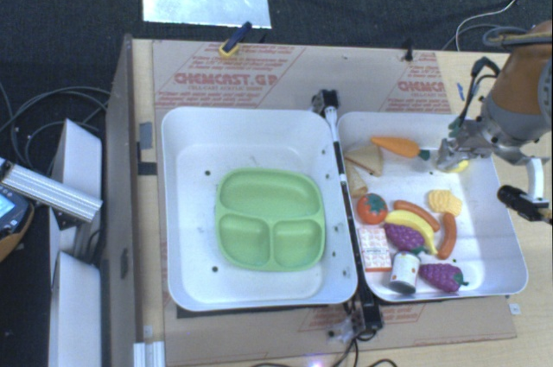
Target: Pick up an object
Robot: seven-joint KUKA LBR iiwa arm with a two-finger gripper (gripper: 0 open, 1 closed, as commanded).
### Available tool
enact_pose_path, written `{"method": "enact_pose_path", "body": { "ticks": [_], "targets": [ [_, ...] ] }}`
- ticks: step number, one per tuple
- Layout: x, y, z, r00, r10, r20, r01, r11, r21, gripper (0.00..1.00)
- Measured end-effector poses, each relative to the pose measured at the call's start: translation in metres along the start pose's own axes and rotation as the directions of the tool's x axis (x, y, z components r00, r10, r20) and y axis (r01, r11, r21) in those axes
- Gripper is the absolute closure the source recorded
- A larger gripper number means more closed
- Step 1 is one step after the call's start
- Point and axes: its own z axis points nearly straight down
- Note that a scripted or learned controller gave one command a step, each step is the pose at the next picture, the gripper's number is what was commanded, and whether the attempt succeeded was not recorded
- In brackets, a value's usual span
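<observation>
Toy food fills the right bin (510,266): nearest me a purple grape bunch (441,275) and a small white can (403,270), then a banana (411,229), a tomato (371,208), two sausages, a yellow ridged piece (445,202), and farthest a carrot (397,147) beside a bread wedge (364,158). Left bin (186,210) holds a green divided plate (270,217). End effector (453,155) hangs low at the right bin's far corner, over something yellow; whether it is spread or closed, I cannot tell.
</observation>
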Motion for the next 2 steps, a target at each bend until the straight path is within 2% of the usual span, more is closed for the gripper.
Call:
{"method": "enact_pose_path", "body": {
  "ticks": [1,2],
  "targets": [
    [-0.001,-0.048,-0.029,1.0,0.002,0.002,-0.002,1.0,-0.001,0.0],
    [0.0,0.047,0.001,1.0,0.0,0.001,0.0,1.0,-0.001,0.0]
  ]
}}
